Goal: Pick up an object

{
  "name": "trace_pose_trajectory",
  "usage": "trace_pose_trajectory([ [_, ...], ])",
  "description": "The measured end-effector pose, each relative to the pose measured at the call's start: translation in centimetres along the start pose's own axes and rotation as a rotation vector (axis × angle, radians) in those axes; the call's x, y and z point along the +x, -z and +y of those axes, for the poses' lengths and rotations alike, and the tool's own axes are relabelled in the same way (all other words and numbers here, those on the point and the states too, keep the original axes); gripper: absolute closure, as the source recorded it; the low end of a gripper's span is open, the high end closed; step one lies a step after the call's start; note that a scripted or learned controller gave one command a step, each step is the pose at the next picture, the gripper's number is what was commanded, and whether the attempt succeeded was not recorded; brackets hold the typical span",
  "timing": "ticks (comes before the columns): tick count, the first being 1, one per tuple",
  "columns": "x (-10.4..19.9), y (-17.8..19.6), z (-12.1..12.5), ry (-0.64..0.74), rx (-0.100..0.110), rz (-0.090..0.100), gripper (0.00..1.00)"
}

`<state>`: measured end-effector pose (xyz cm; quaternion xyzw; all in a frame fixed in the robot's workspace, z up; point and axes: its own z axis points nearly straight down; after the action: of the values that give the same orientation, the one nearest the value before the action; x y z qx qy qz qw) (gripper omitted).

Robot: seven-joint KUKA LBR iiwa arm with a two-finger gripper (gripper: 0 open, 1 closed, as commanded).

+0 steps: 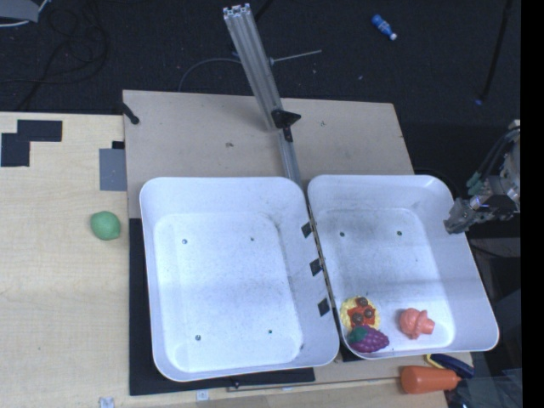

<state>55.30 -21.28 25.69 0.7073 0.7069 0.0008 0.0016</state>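
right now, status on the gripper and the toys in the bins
Gripper at right bin's right rim, nothing seen in it. Orange toy and purple-yellow toy at near edge. Path clear.

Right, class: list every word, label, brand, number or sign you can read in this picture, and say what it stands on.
None can be read.
The two shallow white plastic bins carry no lettering.
The small blue object on the dark floor is too small to show any label.
The dark rectangular patches on the pale wooden bench are plain shapes, not text.
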Motion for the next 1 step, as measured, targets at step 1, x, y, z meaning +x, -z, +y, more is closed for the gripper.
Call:
trace_pose_trajectory([
  [1, 5.13, -1.36, 1.35, 0.004, 0.004, 0.002, 1.00],
])
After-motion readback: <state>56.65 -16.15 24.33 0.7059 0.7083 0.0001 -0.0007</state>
